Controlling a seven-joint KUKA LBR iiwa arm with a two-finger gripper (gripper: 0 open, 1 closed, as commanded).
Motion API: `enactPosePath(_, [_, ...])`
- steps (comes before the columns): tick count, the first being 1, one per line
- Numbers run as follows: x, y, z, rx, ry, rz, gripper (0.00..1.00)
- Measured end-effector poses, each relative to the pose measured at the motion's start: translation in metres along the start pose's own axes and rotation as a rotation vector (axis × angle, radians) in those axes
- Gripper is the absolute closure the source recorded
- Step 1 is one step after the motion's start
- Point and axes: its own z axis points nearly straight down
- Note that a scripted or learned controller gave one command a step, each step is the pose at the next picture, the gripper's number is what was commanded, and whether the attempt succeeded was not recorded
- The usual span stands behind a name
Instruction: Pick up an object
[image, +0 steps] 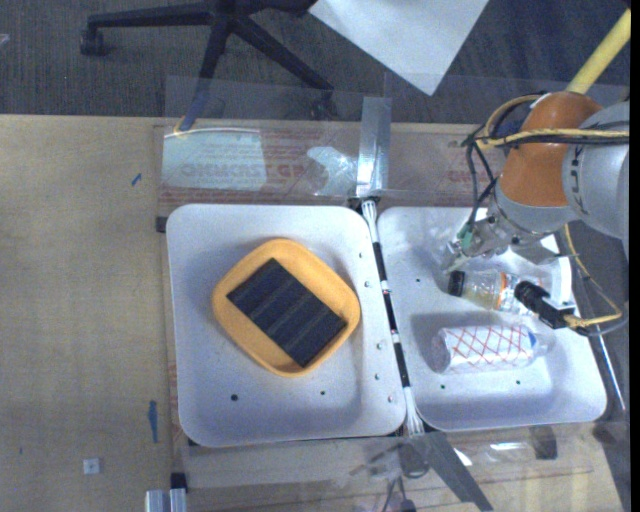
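Observation:
My gripper hangs low over the back of the right bin, under the grey wrist and its orange band. Just in front of it lies a small clear bottle with a black cap and amber contents, on its side; whether the gripper touches it cannot be made out. Nearer the front of the same bin, a white cylinder with a red lattice pattern lies lengthwise. In the left bin sits a yellow rounded dish with a black ribbed panel on top.
A metal divider runs between the two bins. A strip of clear plastic film lies behind the left bin. Bare bin floor shows in front of the yellow dish and in front of the cylinder.

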Motion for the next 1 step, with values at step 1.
enactPosePath(1, [-0.0001, -0.0002, 0.0002, 0.000, 0.000, 0.000, 0.00])
